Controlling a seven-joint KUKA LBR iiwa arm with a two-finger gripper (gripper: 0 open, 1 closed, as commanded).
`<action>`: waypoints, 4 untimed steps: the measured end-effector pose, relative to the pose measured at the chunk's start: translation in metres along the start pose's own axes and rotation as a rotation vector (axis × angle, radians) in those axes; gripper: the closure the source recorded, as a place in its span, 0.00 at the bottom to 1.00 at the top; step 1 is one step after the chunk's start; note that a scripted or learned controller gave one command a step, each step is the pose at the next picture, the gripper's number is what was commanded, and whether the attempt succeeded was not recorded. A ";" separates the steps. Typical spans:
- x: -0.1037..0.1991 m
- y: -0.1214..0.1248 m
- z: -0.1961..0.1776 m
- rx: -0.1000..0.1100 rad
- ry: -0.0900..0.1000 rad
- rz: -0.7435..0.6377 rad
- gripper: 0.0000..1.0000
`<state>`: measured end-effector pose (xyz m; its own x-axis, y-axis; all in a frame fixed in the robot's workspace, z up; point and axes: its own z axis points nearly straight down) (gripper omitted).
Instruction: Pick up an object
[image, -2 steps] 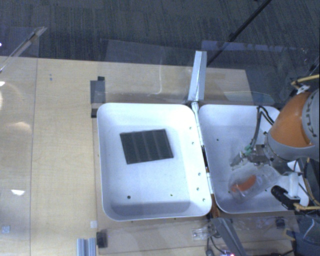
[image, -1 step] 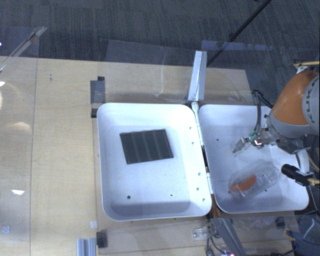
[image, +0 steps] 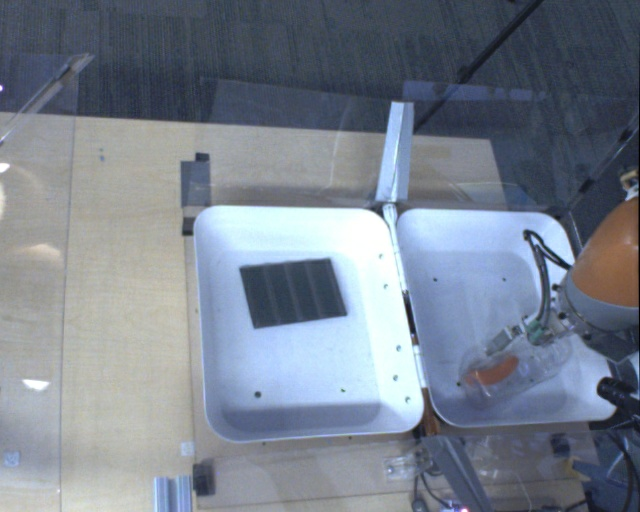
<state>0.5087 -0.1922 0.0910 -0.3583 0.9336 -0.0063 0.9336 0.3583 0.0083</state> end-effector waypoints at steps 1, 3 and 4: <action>0.053 0.003 -0.001 -0.008 -0.004 -0.074 0.00; 0.070 0.008 0.000 -0.004 0.002 0.037 0.00; 0.027 0.072 0.002 -0.005 -0.001 0.203 0.00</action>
<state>0.5663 -0.1417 0.0898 -0.1630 0.9866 -0.0053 0.9865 0.1631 0.0142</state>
